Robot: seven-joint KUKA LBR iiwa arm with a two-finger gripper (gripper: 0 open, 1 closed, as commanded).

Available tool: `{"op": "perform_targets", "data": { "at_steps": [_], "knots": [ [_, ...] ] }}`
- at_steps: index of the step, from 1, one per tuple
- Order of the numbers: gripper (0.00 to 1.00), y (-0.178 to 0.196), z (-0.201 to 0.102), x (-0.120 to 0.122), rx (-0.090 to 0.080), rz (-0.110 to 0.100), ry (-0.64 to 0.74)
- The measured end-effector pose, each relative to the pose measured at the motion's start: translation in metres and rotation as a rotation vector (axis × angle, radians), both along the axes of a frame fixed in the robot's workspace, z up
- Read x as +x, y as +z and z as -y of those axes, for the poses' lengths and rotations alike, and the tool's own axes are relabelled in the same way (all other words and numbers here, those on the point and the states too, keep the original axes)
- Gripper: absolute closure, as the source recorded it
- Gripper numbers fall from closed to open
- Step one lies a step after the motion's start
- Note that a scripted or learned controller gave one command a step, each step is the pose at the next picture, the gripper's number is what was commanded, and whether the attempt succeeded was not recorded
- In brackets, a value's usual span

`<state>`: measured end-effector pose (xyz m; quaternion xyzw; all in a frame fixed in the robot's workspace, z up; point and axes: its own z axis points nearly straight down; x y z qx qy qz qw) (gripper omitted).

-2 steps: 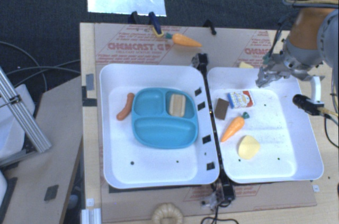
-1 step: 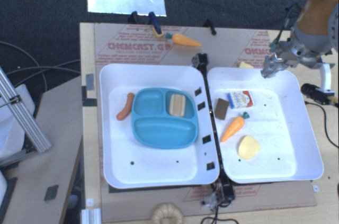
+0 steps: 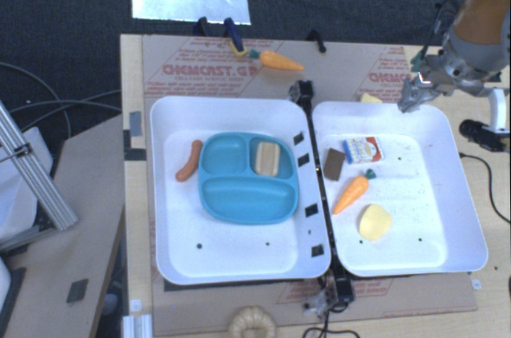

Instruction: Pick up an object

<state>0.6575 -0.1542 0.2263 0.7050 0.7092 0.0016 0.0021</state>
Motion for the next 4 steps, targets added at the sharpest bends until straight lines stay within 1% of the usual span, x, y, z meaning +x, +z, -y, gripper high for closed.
{"op": "perform_targets", "data": {
  "at_steps": [2, 3, 4],
  "knots": [
    [1.00, 0.012, -0.041, -0.079, 0.001, -0.006, -0.004],
    [1.00, -0.005, -0.069, -0.127, 0.002, -0.009, -0.004],
    [1.00, 0.008, -0.089, -0.169, 0.002, -0.006, -0.001]
  ]
}}
